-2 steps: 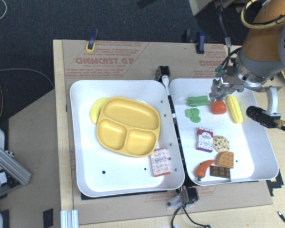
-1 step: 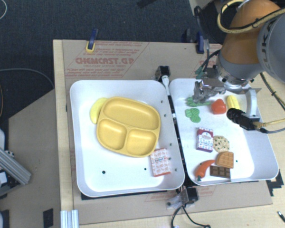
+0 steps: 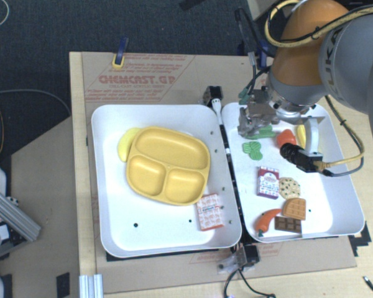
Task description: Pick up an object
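Tool [image 3: 256, 124] fingertips indistinct (arm overhead).

Grey arm [image 3: 354, 48] with orange band [image 3: 304, 42], yellow cable [image 3: 280, 17] looped alongside.

My grey arm [image 3: 354, 48] entering from the right, orange band [image 3: 304, 42] above my wrist, wrist bent downward, my gripper [image 3: 253, 124] pointing down, low and near the top edge, cables looping off my wrist

Bench stuff around the bins
Printed cardboard sheet [image 3: 137, 73] underneath, yellow clamp [image 3: 119, 59] on its top edge, dark carpet [image 3: 81, 11] behind.
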### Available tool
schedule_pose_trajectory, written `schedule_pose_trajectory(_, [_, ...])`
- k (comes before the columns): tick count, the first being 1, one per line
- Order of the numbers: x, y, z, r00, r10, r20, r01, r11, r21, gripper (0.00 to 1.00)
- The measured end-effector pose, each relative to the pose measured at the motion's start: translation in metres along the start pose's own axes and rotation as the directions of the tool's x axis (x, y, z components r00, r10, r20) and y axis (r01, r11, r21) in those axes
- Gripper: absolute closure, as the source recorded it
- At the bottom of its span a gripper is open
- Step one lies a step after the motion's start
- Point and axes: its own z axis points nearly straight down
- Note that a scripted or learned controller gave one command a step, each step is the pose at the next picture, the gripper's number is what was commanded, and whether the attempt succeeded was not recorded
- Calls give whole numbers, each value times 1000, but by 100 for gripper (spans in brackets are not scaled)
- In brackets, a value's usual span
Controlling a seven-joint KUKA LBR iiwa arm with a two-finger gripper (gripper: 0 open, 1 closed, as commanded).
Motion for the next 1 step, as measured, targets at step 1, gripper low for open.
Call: schedule_pose_trajectory(1, [4,-6,-13,1000,2,1,-2,1000,-4,100])
